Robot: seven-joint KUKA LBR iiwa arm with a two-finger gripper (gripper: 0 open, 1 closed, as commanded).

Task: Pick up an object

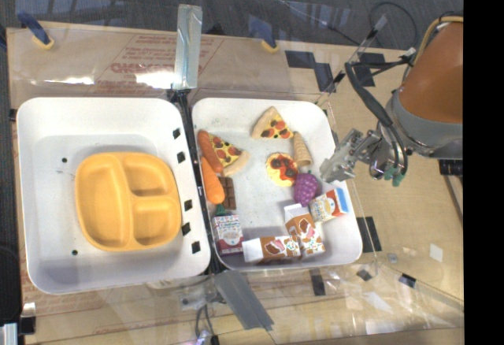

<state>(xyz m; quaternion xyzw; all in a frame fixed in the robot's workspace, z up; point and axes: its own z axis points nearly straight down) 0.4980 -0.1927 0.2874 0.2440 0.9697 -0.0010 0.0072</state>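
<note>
The gripper hangs at the right rim of the right bin, its metal fingers pointing down and leftward over the bin wall; whether they stand wide or narrow cannot be told from this slanted view, and nothing shows between them. Nearest to it, just inside the rim, lies a bunch of purple toy grapes, with an ice-cream cone touching its upper side and a small round pizza piece just left of that. Below the grapes sit a small carton with a red and blue label and, along the bin's near wall, a row of little boxes. Farther left are a pizza slice near the top wall, another pizza slice, a hot dog and a carrot against the left wall. The left bin holds a yellow divided tray. The grapes look the likeliest pick: probably light, hollow plastic, stiff but bumpy, so the fingers should close across the bunch's middle, where the lumps give purchase. The crowding cone and carton may get nudged or caught.
</note>
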